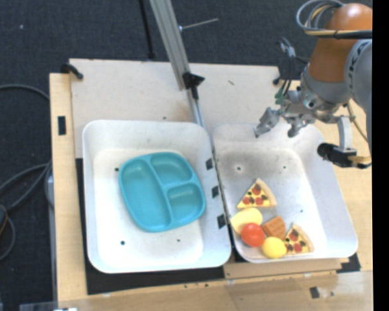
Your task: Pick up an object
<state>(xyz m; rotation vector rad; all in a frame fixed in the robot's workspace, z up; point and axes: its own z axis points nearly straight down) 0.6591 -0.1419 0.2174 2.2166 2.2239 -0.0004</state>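
Observation:
The right bin (324,193) holds toy food in its near half: a pizza slice (257,195), a pale yellow piece (244,218), a red tomato (251,234), a brown cracker (274,226), a yellow lemon (273,247) and a second pizza slice (299,239). My gripper (277,126) hangs over the bin's far edge, well behind the food. It is open, with nothing between its fingers.
A blue divided plate (162,190) lies in the left bin (104,173). A slanted metal pole (175,44) rises from the bench behind the bins' shared edge. The far part of the right bin's floor is bare.

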